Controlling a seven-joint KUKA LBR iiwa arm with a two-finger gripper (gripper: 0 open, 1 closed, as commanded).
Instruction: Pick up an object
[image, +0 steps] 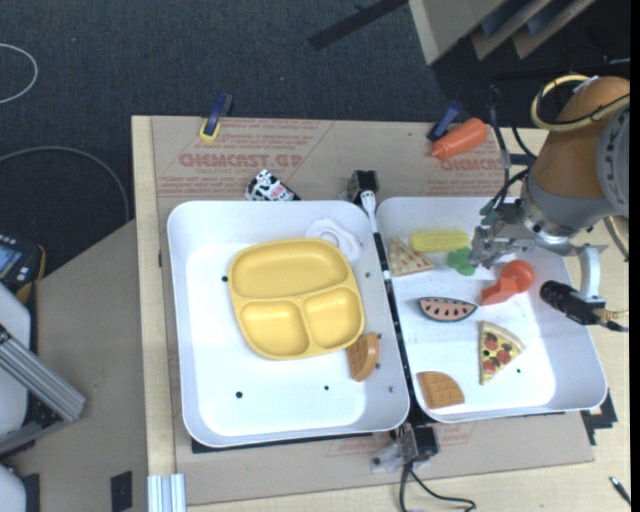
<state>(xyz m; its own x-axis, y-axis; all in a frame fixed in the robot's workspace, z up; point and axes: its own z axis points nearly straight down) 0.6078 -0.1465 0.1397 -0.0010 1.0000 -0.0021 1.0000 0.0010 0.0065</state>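
My gripper (487, 249) hangs low over the back of the right bin (560, 390), just above a small green piece (461, 264) and beside a yellow corn cob (438, 241). A red-orange toy (508, 281) lies just right of it. In the same bin are a cracker-like triangle (407, 258), a watermelon slice (447, 308), a pizza slice (497, 350) and a brown bread piece (439, 387). I see nothing held between the fingers.
The left bin (200, 330) holds a yellow divided plate (295, 297), a white ring-shaped item (335, 236) and a brown croissant-like toy (364, 355). An orange clamp (458, 138) and a yellow clamp (212, 120) sit on the board behind the bins.
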